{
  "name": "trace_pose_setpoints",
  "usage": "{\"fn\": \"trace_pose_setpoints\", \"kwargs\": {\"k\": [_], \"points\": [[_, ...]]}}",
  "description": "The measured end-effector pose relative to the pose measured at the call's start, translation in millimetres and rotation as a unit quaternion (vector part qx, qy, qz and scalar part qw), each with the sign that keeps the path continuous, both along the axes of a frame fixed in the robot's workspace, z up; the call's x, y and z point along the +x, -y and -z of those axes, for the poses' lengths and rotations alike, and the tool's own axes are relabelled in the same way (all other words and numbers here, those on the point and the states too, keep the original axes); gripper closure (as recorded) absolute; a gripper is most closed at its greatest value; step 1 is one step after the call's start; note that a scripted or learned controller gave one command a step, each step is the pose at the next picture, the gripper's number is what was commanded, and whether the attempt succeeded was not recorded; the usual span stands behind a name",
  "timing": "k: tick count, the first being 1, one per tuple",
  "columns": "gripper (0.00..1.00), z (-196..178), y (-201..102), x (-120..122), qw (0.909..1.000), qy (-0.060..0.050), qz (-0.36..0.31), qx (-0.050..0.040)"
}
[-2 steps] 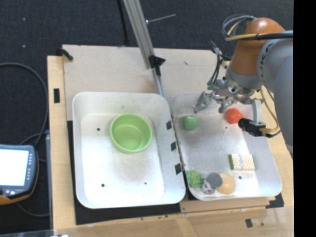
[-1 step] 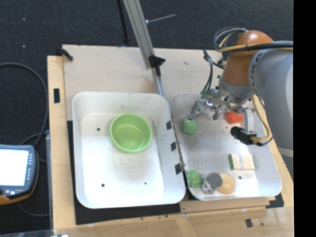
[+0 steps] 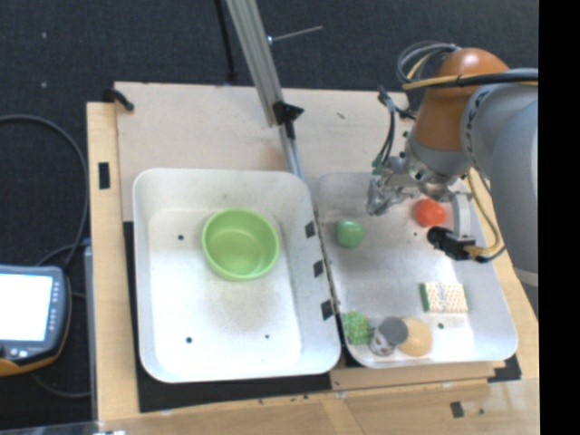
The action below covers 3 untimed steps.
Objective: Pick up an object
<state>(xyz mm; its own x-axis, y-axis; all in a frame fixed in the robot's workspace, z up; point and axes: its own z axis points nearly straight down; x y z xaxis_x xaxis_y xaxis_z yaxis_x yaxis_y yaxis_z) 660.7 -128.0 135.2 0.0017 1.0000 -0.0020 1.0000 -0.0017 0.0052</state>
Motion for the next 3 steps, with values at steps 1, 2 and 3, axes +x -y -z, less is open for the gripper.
{"fn": "trace_pose_setpoints", "kwargs": {"k": [1,2,3], "points": [[1.0,-64,-3,4,1.0,0.001,-0.002,0.0004],[1.0,-119,-2,5,1.0,0.001,-0.003,0.0003],[1.0,-128,-49,-14,1.0,-0.002,-0.004,0.0016]]}}
